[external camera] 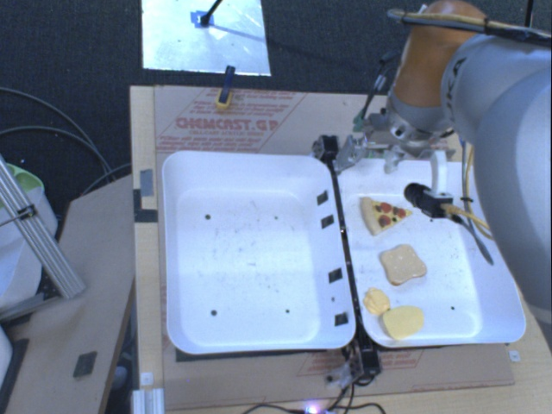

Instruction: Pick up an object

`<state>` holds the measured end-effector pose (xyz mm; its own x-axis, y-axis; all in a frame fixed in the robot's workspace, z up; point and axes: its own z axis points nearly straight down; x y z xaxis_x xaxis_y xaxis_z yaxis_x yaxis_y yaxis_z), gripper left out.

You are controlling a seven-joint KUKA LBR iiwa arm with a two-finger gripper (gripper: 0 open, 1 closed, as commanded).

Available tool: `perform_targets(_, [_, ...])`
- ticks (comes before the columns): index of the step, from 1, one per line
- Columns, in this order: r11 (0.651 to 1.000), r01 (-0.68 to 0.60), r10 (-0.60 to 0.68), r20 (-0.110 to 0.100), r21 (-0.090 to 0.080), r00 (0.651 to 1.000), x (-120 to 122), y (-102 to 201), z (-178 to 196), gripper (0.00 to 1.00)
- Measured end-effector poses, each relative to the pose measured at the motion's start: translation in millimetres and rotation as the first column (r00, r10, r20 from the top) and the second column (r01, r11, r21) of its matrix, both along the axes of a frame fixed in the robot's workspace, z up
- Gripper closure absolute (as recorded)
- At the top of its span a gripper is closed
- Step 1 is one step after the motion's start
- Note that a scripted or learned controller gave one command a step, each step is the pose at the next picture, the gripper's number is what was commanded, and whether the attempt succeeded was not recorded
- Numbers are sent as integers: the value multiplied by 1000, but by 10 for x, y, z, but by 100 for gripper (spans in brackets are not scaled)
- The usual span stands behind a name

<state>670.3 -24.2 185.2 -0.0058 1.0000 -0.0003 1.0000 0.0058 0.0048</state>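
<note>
In the right white bin (483,309) lie a toy pizza slice (384,215), a slice of toast (403,264), a small yellow crinkled piece (376,300) and a pale yellow wedge (403,322). My gripper (355,151) hangs over the bin's far left corner, close to the seam between the two bins. It is beyond the pizza slice and apart from it. Nothing shows in its grasp.
The left white bin (185,317) sits beside the right one on a cardboard sheet (228,123). A shiny metal plate (204,24) and a small blue-and-yellow tool (226,89) lie beyond the bins. An aluminium frame (39,240) leans at the far left.
</note>
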Motion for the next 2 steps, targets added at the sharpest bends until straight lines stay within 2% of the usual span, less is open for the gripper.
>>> perform_targets(1, [1000, 1, -1, -2, 0, 1000, -12, 33, -2, 0])
perform_targets(2, [1000, 6, -6, -10, 2, 1000, -881, 112, -10, 0])
